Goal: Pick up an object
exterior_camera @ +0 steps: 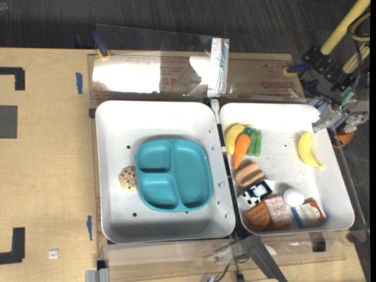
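The gripper [342, 117] hangs at the right white plastic bin's [338, 184] far right rim, finger state hidden, so centre over the nearby curved yellow banana [308, 150] before descending.

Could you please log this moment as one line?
claw: at right bin's far right edge | nearest: curved yellow toy banana | grasp: none seen

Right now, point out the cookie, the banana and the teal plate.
cookie [128, 178], camera view, its middle
banana [308, 150], camera view, mid-curve
teal plate [197, 172], camera view, right compartment
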